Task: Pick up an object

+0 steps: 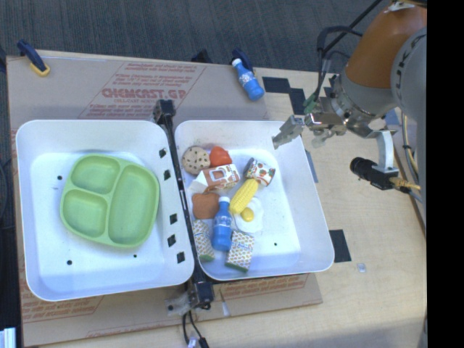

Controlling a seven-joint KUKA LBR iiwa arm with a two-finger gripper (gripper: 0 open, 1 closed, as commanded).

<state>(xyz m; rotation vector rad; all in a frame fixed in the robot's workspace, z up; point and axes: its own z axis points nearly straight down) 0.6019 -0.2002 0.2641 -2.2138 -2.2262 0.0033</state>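
Grey metal fingers of the gripper (288, 131) hang over the upper right rim of the right bin (308, 216), with nothing between them; whether they are spread or closed cannot be told, since they blur into one pale sliver at this slant. Behind them the wrist (341, 114) is a tangle of cables, and the orange band (380, 38) of the arm is cut off by the frame's top right.

Below and left of the gripper, the objects crowd the bin's left half: a cookie (194, 159), a red piece (220, 156), a small carton (222, 175), a corn cob (244, 194), a blue bottle (222, 225), a brown lump (205, 205) and patterned packets (241, 251), many overlapping so their outlines are hard to separate. That bin's right half shows bare white floor.

In the left bin (36, 267) lies a green divided plate (110, 201), with white floor around it.
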